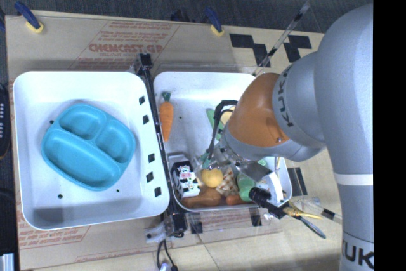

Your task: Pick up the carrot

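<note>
An orange carrot (pixel 166 119) with a small green top lies along the left wall of the right bin (pixel 190 82), pointing toward the front. The grey arm with its orange band (pixel 257 117) reaches into that bin from the right and hangs over the front right part. The gripper (pixel 219 165) is low among the food items at the bin's front, to the right of and below the carrot, well apart from it. The wrist hides most of it.
The left bin (pixel 25 155) holds a blue divided plate (pixel 89 146). Several toy foods crowd the right bin's front: a black-and-white carton (pixel 186 179), a yellow round piece (pixel 212 178), a brown sausage shape (pixel 202 200), and green pieces (pixel 246 186).
</note>
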Controlling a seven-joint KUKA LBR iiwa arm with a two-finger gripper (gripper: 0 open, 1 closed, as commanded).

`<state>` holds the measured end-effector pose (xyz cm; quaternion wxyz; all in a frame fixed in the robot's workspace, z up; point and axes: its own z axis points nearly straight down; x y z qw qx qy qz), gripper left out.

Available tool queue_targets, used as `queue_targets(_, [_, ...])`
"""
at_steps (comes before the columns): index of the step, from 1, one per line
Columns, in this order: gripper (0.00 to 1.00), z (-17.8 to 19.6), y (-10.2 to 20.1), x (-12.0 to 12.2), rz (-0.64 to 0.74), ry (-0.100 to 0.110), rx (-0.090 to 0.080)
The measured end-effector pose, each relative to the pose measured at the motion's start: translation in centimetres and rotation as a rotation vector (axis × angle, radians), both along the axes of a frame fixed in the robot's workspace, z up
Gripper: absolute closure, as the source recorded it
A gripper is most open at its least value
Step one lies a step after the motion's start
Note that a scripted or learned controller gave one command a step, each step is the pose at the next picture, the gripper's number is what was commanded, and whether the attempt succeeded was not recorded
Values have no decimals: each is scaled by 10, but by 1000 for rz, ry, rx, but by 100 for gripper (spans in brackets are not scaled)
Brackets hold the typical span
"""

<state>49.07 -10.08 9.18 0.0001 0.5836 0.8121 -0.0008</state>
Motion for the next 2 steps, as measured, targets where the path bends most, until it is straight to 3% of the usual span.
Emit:
queue_targets(1, [0, 3, -11, 1, -13, -14, -21])
queue_targets(2, [100, 12, -7, 1, -2, -5, -11])
